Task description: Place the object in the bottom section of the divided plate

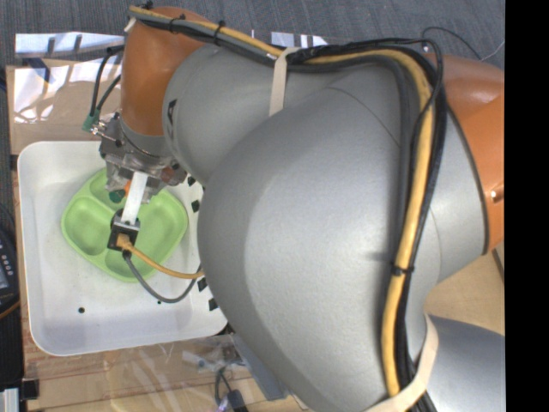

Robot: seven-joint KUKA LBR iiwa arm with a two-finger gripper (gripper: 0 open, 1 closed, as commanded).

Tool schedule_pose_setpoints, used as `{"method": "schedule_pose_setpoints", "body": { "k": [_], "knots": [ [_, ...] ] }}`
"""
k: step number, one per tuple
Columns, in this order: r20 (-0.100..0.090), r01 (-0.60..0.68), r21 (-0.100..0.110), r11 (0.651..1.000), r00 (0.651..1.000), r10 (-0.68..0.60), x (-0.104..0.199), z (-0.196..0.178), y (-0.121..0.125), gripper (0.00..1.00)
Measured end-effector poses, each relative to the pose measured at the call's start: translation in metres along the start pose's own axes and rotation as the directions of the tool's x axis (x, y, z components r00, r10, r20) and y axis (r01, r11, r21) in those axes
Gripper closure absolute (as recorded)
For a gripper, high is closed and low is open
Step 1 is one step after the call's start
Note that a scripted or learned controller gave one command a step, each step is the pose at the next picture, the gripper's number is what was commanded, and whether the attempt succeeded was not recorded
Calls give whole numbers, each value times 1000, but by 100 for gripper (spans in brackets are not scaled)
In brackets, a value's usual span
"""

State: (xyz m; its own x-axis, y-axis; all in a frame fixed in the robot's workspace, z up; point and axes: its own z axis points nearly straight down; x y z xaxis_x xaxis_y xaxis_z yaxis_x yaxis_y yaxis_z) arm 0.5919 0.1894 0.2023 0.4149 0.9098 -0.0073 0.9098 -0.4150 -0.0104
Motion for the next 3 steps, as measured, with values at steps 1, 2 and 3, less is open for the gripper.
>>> {"method": "schedule_pose_setpoints", "body": {
  "k": [1, 2, 3],
  "knots": [
    [-3, -261, -1, 965, 965, 261, -70, 79, -26, 100],
    [-57, -489, -25, 872, 871, 487, -85, 95, -55, 100],
    [-56, -484, -21, 875, 874, 483, -84, 86, -55, 100]
  ]
}}
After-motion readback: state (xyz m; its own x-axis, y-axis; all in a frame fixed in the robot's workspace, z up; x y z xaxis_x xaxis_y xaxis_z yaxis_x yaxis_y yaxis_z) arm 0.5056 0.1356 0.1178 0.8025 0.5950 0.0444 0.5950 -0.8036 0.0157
